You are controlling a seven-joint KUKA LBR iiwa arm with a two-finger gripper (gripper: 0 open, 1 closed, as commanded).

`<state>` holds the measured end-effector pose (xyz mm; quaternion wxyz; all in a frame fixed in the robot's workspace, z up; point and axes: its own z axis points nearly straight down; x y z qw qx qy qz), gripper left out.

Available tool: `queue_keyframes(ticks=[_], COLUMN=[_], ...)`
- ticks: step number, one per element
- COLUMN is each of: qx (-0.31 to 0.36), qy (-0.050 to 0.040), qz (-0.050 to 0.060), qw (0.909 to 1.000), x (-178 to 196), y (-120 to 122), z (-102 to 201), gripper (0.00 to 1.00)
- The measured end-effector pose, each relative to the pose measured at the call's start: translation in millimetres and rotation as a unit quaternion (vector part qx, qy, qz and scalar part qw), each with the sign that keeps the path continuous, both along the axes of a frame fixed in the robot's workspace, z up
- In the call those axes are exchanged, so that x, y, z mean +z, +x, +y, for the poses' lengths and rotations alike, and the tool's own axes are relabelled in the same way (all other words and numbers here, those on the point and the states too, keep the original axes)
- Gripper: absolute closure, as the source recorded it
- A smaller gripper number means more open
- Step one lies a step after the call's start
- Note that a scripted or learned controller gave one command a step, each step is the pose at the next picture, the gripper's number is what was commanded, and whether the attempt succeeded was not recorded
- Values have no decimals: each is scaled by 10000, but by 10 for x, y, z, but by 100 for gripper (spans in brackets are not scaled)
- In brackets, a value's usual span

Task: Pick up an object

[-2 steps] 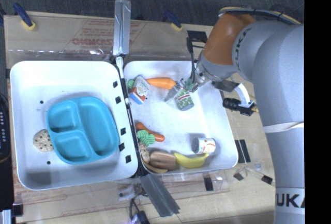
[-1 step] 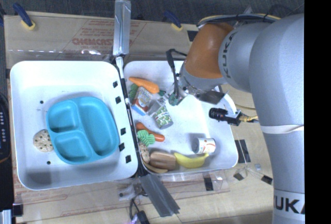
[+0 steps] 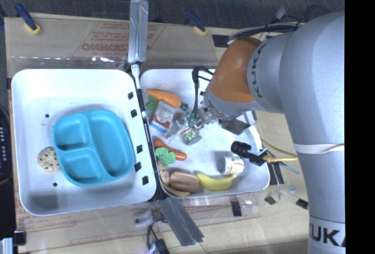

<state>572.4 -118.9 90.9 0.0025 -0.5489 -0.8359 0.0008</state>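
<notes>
Camera view looks down on the bench, and nearest its front edge in the right-hand white plastic bin (image 3: 258, 179) lie a curved yellow toy banana (image 3: 215, 181) and a brown bun-like piece (image 3: 183, 181), both smooth and rounded. Just behind them sit a small white cup with a red mark (image 3: 232, 163) and a short orange carrot with green leaves (image 3: 170, 155). Farther in, the gripper (image 3: 191, 128) hangs over a small green-and-silver packet (image 3: 191, 136) (whether the jaws are spread or pinching it cannot be told), beside a crinkled red-and-white wrapper (image 3: 162, 118). Farthest lies a longer orange carrot (image 3: 164, 97). The packet looks the likely target; a good grasp would probably take it squarely across its narrow width, since thin foil may slip or fold. In the left white bin (image 3: 23, 88) rest a glossy blue divided plate (image 3: 94, 146) and a speckled round cookie (image 3: 49, 159).
</notes>
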Motion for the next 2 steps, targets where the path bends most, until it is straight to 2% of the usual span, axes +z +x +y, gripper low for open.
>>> queue_keyframes(ticks=[1,2], qx=[15,257], qy=[-1,-8], qz=[3,-66], qw=[10000,9996], x=[100,1271], y=[4,-74], z=[-1,430], gripper=[100,100])
